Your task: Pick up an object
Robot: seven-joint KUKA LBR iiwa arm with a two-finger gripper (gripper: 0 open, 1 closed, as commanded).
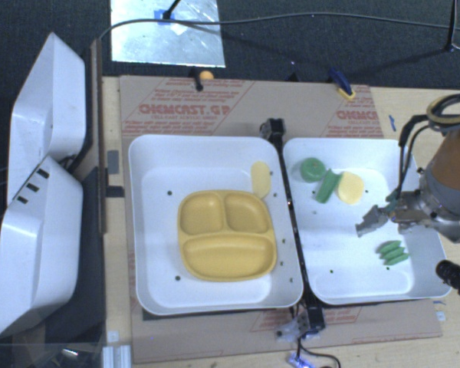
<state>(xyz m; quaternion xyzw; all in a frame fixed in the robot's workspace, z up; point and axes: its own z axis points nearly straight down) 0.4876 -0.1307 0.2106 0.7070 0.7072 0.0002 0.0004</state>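
In the right bin (345,278) lie a round green piece (312,169), a long green piece (326,186) leaning against it, a pale yellow piece (350,188) and a small green pea-pod shape (392,252). My gripper (370,222) hangs over the right half of this bin, reaching in from the right. Its fingers (366,226) point left, just above and left of the pea-pod shape. Nothing shows between them.
The left bin (157,282) holds a yellow divided plate (227,232) and a pale yellow piece (261,179) near its right wall. The arm's body (452,171) with its cable loop covers the right bin's right edge. Both bins rest on a cardboard sheet (184,106).
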